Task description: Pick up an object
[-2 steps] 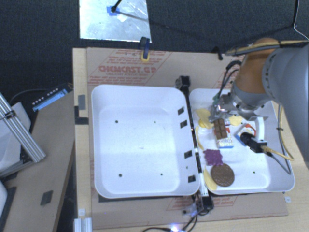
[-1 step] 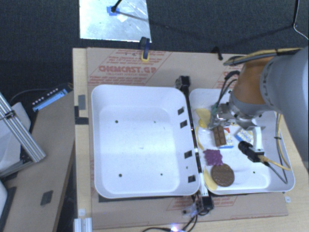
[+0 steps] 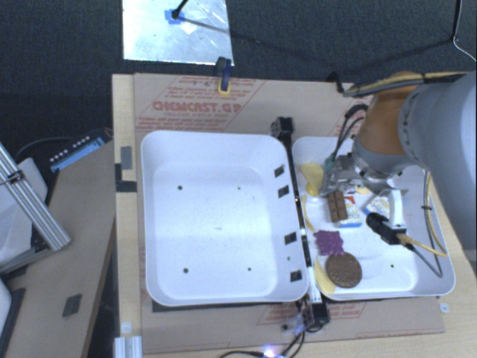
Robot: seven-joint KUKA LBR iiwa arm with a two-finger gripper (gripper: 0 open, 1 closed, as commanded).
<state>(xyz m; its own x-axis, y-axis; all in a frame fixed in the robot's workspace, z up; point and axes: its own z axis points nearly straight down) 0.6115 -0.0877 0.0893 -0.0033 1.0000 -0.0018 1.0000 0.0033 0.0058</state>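
**Clerk:** Entry one. Your pincer, place and state?

**Arm:** My pincer [image 3: 339, 186] is low over the right shallow white plastic bin [image 3: 425, 274], in its upper left part. Released or clenched: I cannot tell from this angle, and I list nothing as held.

**Clerk:** Entry two. Contents of that bin?

**Arm:** One flat brown rectangular bar [image 3: 337, 207], lying lengthwise just beneath my pincer. Touching it or just clear of it, I cannot say. One pale yellow curved piece [image 3: 313, 176] near the bin's left wall, just beside me. One purple crumpled lump [image 3: 329, 241] below the bar, close to it. One round brown disc [image 3: 344, 270] below the lump, near the front wall. Some small blue and white bits [image 3: 373, 202] to the bar's right, too small to name.

**Clerk:** Entry three. The other bin?

**Arm:** The left shallow white plastic bin [image 3: 216, 215] sits alongside, with a row of black clips between the two.

**Clerk:** Step in hand?

**Arm:** In my judgement, the approach and grasp, with the bar the likeliest object because it lies straight under me. Nothing is lifted yet.

**Clerk:** The next move calls for?

**Arm:** Squaring across the bar's narrow width, closing firmly, then rising straight up. The yellow piece and the lump are close, so a skewed descent could nudge them or pinch the wrong item.
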